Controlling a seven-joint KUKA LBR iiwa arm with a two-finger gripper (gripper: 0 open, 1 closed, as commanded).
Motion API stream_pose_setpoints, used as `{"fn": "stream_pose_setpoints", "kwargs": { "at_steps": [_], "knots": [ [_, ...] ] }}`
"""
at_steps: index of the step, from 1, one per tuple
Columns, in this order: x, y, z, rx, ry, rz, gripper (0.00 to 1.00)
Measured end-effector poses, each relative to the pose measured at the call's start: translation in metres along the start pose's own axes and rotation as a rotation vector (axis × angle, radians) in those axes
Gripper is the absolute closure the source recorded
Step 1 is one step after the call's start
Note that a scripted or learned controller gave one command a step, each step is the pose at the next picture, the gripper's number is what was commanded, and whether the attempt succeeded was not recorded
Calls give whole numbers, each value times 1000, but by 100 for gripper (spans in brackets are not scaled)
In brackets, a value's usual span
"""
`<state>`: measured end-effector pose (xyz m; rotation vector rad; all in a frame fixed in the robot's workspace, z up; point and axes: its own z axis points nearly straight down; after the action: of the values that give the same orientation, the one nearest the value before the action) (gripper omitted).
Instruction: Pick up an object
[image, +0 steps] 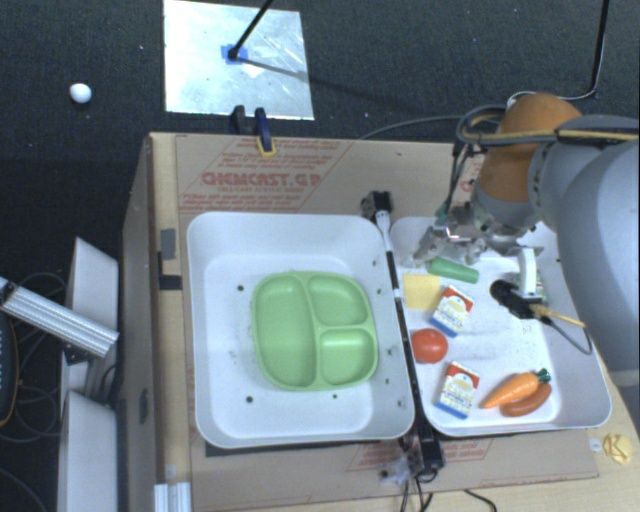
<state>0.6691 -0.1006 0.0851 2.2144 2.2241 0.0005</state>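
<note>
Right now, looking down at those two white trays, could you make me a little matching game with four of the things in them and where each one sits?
Things:
1. green divided plate
2. carrot
3. red tomato
4. green stick-shaped piece

Places:
A. near front right corner of the right bin
B. middle of the left bin
C. back of the right bin, just below the gripper
D. right bin, close to the divider between the bins, between two small cartons

Pairs: 1-B, 2-A, 3-D, 4-C
</note>
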Motion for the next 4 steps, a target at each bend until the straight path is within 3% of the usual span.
{"fn": "stream_pose_setpoints", "kwargs": {
  "at_steps": [4],
  "knots": [
    [-11,0,-1,-1,-1,4,0]
  ]
}}
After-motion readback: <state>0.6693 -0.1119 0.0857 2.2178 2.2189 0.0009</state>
